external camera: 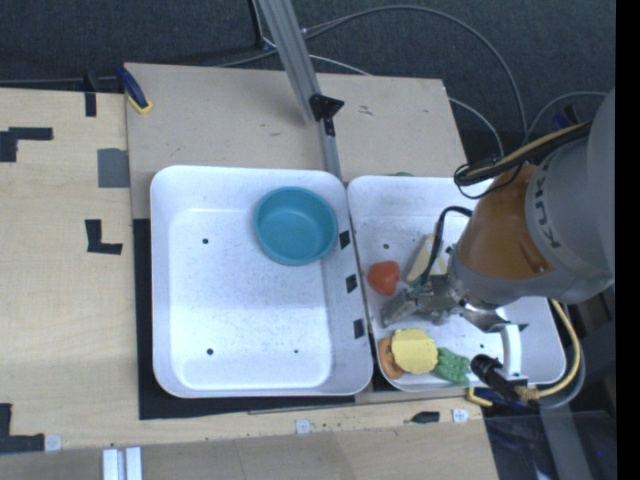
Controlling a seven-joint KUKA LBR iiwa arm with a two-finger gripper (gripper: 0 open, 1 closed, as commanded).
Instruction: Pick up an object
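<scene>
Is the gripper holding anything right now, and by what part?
Cannot tell. The gripper is low in the right bin, beside the red object and above the yellow one, but nothing shows between its fingers.

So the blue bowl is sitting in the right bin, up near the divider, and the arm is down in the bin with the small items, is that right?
Not quite. The camera view shows the blue bowl in the left bin, not the right one. The rest holds: it sits up near the divider, and the arm is down in the right bin, its gripper among the small items such as the red object and yellow object.
</scene>
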